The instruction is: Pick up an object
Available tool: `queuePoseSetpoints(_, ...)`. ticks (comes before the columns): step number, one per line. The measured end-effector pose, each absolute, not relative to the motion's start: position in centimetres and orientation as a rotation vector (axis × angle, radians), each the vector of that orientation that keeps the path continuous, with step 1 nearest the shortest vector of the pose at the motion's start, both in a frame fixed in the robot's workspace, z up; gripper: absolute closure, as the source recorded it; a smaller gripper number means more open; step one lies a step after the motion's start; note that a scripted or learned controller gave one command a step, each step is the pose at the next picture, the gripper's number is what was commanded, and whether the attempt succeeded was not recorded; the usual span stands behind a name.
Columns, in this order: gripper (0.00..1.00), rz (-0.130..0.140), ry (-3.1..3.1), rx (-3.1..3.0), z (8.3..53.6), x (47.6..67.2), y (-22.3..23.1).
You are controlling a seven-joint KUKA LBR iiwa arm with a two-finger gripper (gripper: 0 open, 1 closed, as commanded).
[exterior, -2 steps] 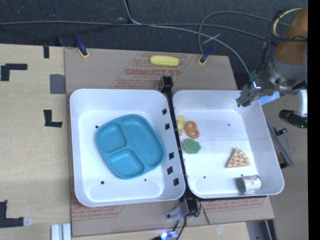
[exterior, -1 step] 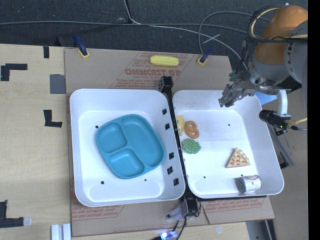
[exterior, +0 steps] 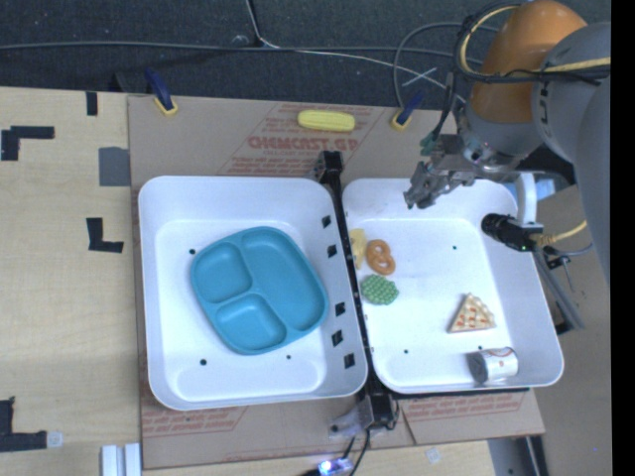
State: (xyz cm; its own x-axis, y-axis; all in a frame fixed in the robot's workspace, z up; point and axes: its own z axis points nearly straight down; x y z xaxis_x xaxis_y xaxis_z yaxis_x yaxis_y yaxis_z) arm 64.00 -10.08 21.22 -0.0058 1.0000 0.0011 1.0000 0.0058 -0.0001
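Note:
The right bin (exterior: 437, 365) holds a pretzel (exterior: 380, 257) beside a yellow piece (exterior: 356, 245), a green round piece (exterior: 378, 290), a pizza slice (exterior: 472, 314) and a small grey and white cylinder (exterior: 492, 365). My gripper (exterior: 425, 192) hangs over the bin's far edge, above and to the right of the pretzel, with nothing visible between its fingers.
The left bin (exterior: 169, 365) holds a blue divided plate (exterior: 259, 288). A yellow banana-like object (exterior: 325, 120) lies on the cardboard behind the bins. Cables run behind the arm at the top right.

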Motion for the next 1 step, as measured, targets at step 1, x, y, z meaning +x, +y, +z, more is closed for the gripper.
queuePoseSetpoints(1,1.00,0.002,-2.226,-2.213,21.13,62.72,-3.97)
